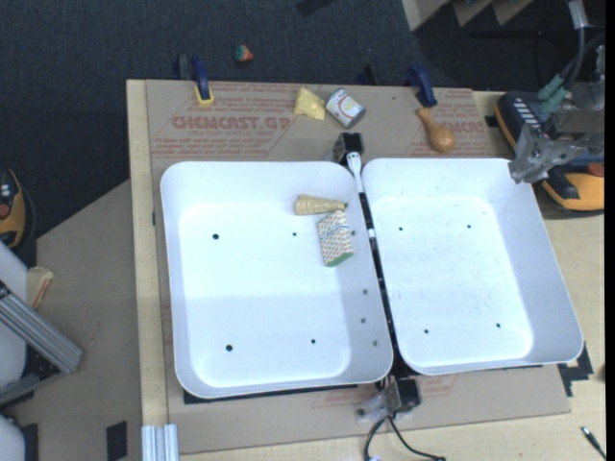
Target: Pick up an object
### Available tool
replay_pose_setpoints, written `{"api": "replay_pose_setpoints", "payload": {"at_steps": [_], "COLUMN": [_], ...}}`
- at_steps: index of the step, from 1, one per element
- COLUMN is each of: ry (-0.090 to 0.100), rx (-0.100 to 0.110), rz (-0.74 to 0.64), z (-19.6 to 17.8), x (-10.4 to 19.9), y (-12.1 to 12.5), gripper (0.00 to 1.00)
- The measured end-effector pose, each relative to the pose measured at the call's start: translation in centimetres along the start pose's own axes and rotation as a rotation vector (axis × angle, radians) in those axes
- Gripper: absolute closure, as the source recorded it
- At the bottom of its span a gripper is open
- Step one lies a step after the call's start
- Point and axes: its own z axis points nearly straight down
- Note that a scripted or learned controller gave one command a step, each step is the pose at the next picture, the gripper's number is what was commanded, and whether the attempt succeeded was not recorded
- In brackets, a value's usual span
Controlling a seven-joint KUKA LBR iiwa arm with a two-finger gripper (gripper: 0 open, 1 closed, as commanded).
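I see two shallow white plastic bins side by side on the bench. The left bin point(192, 286) holds a tan cone-shaped piece point(318, 205) lying on its side near the back, and just below it, about touching, a flat packet with a green-and-white pattern point(334, 237); its print is too small to read. The right bin point(538, 286) shows bare white floor. The grey metal gripper point(538, 158) sits at the right bin's far right corner, above the rim, partly cut off and blurred, so I cannot tell its finger state.
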Motion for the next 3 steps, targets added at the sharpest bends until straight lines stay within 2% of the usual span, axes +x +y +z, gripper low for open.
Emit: {"api": "replay_pose_setpoints", "payload": {"at_steps": [1, 2, 3], "ry": [-0.001, -0.008, -0.009], "rx": [0.004, -0.011, -0.014], "rz": [0.006, 0.007, 0.004], "z": [3.8, -1.8, -10.5], "x": [-4.8, -12.1, -16.0], "y": [-3.7, -3.5, -3.6], "gripper": [1.0, 1.0, 1.0]}}
